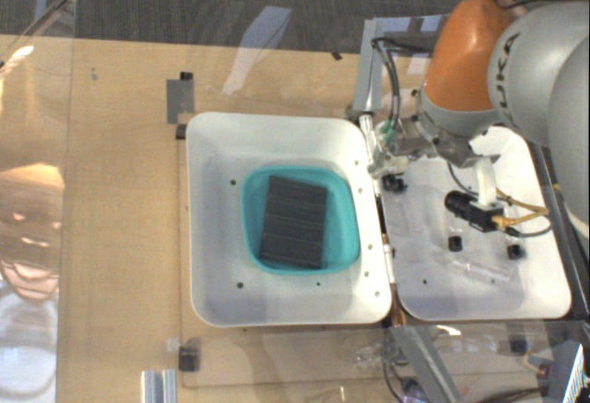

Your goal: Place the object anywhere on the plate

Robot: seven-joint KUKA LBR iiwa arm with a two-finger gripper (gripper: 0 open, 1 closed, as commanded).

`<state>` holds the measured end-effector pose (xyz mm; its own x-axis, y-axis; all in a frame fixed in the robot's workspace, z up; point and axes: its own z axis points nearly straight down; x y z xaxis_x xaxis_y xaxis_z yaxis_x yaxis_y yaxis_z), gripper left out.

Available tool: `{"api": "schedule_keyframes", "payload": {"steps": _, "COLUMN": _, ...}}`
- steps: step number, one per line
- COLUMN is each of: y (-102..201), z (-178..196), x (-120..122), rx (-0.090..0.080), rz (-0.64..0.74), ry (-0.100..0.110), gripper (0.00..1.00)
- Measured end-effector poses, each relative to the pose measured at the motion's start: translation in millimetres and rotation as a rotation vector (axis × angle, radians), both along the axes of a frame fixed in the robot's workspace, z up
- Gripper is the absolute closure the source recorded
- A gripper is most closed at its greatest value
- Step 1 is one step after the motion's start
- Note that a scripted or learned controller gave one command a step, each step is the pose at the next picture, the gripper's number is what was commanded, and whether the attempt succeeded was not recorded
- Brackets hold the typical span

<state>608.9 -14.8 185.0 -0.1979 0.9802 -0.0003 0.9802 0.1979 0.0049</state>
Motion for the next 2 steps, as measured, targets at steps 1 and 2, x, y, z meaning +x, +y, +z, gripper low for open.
{"api": "schedule_keyframes", "payload": {"steps": 1, "y": 59.8, "z": 0.1, "x": -38.7, "rx": 0.000, "rz": 0.152, "ry": 0.000, "gripper": 1.00}}
{"api": "schedule_keyframes", "payload": {"steps": 2, "y": 59.4, "z": 0.1, "x": -38.6, "rx": 0.000, "rz": 0.151, "ry": 0.000, "gripper": 0.00}}
